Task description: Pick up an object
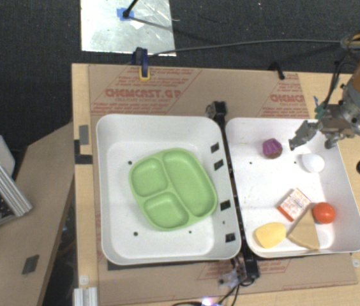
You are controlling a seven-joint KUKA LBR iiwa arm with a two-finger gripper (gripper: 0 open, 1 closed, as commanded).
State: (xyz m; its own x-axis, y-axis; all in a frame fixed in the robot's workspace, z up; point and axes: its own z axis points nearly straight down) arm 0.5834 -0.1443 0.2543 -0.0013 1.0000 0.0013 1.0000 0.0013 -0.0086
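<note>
My gripper (314, 139) hangs over the far right part of the right bin (256, 187). Its two fingers are spread apart with nothing between them, so it is open. A white egg-shaped object (312, 163) lies just below the fingers, apart from them. A purple object (271, 148) rests to the gripper's left. Nearer the front lie a small orange-and-white box (293, 204), a red tomato (323, 213), a yellow lemon-like piece (270, 234) and a tan wedge (304, 235).
The left bin (113, 145) holds a green divided plate (172, 188). Black clips (221, 164) line the seam between the bins. Brown cardboard (167, 91) lies under both bins. A foil sheet (126, 18) with a blue clamp sits at the back.
</note>
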